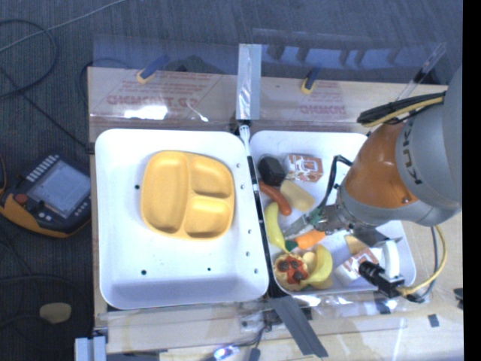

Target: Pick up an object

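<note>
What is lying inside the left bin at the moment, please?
A yellow divided tray lies inside the left bin, its three compartments bare. Whatever is beneath the tray is covered.

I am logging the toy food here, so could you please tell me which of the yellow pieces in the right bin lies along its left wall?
The banana; the other yellow piece sits by the bowl.

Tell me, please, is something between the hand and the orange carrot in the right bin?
Nothing visible does. The hand is low in the right bin, and the carrot lies right beside it. The banana and the red sausage lie to the camera's left of it, not between them.
</note>
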Available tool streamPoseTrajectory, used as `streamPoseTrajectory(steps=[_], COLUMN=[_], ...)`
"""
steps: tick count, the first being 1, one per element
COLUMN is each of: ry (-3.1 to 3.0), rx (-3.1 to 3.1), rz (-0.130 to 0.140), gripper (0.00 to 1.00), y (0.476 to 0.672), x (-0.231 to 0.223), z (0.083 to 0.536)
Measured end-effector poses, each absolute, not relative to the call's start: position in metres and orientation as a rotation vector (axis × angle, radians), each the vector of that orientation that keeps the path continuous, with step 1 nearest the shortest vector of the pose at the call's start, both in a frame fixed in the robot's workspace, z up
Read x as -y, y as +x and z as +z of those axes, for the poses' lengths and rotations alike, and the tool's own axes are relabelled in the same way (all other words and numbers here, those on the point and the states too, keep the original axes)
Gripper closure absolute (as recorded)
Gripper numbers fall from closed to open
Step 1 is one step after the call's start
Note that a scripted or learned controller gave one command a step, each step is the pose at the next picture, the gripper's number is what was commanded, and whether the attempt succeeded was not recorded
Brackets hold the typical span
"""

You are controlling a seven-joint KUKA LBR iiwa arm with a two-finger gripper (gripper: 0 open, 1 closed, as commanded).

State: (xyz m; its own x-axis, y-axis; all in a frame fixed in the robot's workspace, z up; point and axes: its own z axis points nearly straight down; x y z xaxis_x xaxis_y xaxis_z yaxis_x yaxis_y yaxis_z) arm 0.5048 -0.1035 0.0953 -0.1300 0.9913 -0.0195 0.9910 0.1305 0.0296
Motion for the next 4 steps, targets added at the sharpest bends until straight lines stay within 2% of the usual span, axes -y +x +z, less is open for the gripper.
streamPoseTrajectory(steps=[1, 2, 3, 4], ry=[2.048, 1.909, 1.940, 1.748], rx=[-2.334, -2.495, -2.472, -2.608], rz=[0.023, -0.004, -0.005, -0.002], gripper=[1.00, 1.00, 1.00, 1.00], y=[0.507, 0.495, 0.514, 0.524], x=[0.103, 0.147, 0.135, 0.128], z=[0.106, 0.198, 0.174, 0.301])
